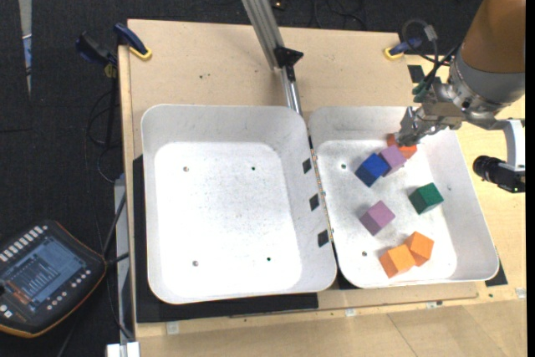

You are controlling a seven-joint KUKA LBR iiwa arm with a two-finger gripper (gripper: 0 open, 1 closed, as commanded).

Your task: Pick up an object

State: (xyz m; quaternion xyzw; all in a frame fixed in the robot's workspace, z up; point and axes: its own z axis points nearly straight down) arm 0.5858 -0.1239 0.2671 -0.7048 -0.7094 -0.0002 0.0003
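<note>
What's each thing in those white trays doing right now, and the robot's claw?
gripper: down over the right bin's far edge, above a red block
red block: partly hidden under the gripper
blue block: loose, touching a purple one
green block: loose, alone
orange blocks: two, touching
left bin: holds no blocks

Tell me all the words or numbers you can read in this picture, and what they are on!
None can be read.
The handheld controller has a lit screen, but its writing is too small and blurred.
The blocks, such as the blue block and green block, and the white bins carry no writing.
</note>
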